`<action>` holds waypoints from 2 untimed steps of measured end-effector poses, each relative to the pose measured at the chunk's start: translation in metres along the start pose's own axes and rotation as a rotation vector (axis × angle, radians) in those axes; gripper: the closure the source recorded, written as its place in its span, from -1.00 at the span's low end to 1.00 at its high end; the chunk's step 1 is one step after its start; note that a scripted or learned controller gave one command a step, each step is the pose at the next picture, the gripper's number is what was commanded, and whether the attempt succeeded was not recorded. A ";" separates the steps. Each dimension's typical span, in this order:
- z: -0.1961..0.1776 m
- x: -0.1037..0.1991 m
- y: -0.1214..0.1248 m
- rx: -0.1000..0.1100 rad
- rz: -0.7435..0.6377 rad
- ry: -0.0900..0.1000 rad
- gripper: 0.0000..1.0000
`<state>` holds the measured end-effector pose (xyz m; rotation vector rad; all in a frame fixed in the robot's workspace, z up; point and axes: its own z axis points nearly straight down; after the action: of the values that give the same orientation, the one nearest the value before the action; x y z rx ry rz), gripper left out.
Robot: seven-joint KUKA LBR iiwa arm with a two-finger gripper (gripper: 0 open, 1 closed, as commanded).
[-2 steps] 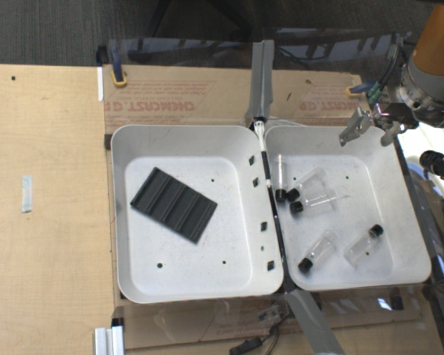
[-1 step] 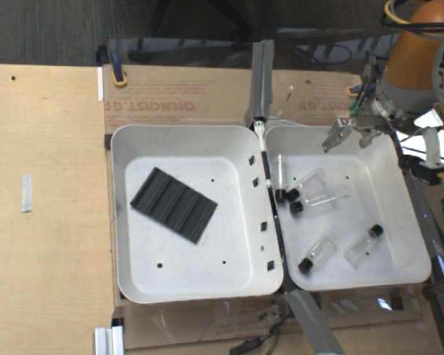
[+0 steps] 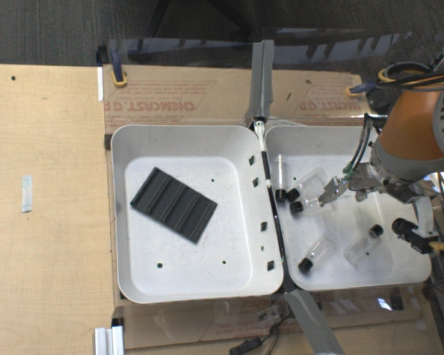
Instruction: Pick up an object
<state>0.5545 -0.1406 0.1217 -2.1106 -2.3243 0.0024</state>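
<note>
Approach is the step in hand, by my judgement: the arm (image 3: 411,135) reaches over the right bin (image 3: 411,276), and the end effector (image 3: 333,192) hangs low among the small clear vials scattered there, with nothing visibly lifted. Whether it is spread or pressed together I cannot tell; its tip is small and blurs into the pale bin floor.

Candidates for the pick lie close around it. Just beyond the tip, toward the divider between the bins, a clear vial with a dark cap (image 3: 280,180) lies lengthwise, and a second dark cap (image 3: 296,206) sits just beside the tip. Below the end effector, near the front wall, another capped vial (image 3: 312,255) lies at a slant, and a further one (image 3: 366,241) rests back under the wrist. Well apart, across the divider in the left bin (image 3: 122,198), a flat ribbed black slab (image 3: 174,204) lies at an angle.

The next move probably calls for settling on the nearest vial, lining up across its narrow body, and closing gently, since clear round things are likely to roll or slip.
</note>
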 end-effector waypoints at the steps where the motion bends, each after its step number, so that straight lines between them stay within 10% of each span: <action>1: -0.070 0.099 0.047 -0.002 -0.076 -0.001 -1.00; 2: -0.069 0.062 -0.007 -0.001 -0.108 -0.001 -1.00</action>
<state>0.5419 -0.0793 0.1911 -1.9830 -2.4356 0.0025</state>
